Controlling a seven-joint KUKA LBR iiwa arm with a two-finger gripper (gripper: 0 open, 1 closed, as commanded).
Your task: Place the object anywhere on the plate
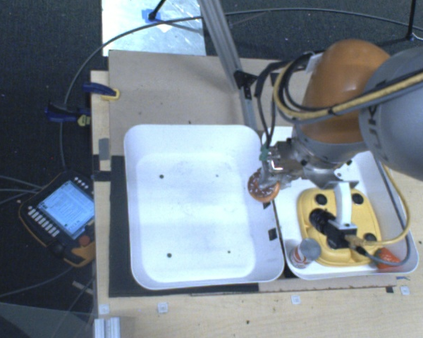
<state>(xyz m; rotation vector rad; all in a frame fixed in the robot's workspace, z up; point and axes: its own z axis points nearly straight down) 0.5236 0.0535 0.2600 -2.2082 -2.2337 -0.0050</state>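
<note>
A: Much of the right bin [402, 263] is covered by the arm [352, 83]; the plate can't be picked out.

B: Gripper [266, 182]?

A: Seen at frame centre, over the lip between the bins. Fingers hard to make out — open or closed can't be told.

B: Object?

A: A small round brownish-orange thing [262, 187], blurred, seen right at the gripper tip, beside the left bin [190, 210]'s right rim. A grip isn't confirmed.

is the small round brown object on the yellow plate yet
No. The small round brown object sits at the gripper, over the bins' shared edge, left of the yellow plate.
</note>
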